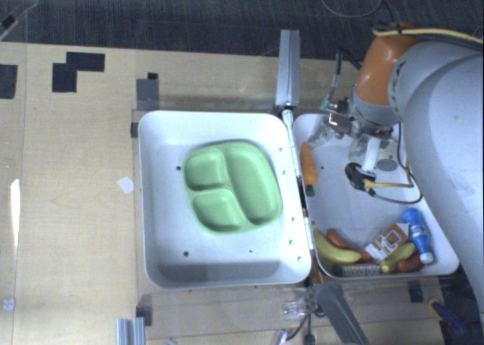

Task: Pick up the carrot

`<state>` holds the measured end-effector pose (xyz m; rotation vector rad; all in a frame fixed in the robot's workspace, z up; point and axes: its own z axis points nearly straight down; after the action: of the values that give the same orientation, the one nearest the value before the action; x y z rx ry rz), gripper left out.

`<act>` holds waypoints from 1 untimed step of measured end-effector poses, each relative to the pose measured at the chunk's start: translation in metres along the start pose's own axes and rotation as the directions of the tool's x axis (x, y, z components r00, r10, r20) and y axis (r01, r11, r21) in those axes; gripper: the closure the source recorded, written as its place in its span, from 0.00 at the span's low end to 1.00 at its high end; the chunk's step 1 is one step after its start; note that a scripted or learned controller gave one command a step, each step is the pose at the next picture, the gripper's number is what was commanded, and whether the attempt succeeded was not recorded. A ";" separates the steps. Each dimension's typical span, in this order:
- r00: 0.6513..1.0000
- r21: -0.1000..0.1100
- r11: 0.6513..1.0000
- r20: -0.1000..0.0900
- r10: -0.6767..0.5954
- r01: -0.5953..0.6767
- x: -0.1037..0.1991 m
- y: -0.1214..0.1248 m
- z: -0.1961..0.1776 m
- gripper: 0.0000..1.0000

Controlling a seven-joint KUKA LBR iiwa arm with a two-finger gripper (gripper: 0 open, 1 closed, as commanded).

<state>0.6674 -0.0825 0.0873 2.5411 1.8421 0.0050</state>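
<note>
Camera view leaves much around the tool [342, 125] hard to read. It hangs over the far part of the right bin [340, 207], below the orange band of the arm [446, 132]. Its end is a small tangle of metal and pale parts, so I cannot tell whether it is spread or pressed together, and nothing can be seen gripped in it. The arm is cut off by the picture's right edge, and its bulk covers the right bin's right wall and far right corner. 1 carrot [307, 166] lies in the right bin, lengthwise against its left wall and about halfway along. It sits to the left of the tool and apart from it, and its left side is hard to separate from the rim between the 2 bins. At the near end of the right bin the things overlap, so their outlines blur. There is 1 banana [336, 253] at the left with 1 reddish piece [342, 240] just behind it, too small to name. Next come 1 brown-and-white carton [387, 241], 1 yellow curved piece [398, 257] and 1 blue bottle [418, 234]. A 2nd reddish piece [409, 265] sits against the near wall. The left bin [162, 184] holds 1 green plate [231, 184] with 3 compartments, lying near its middle. The 2 bins stand side by side on the pale table [76, 184], whose left and near edges run out of frame.
</note>
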 end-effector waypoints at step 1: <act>1.000 -0.007 1.000 -0.002 -0.008 0.008 0.003 0.002 -0.013 1.00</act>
<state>0.6703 -0.0804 0.1004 2.5300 1.8494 0.0147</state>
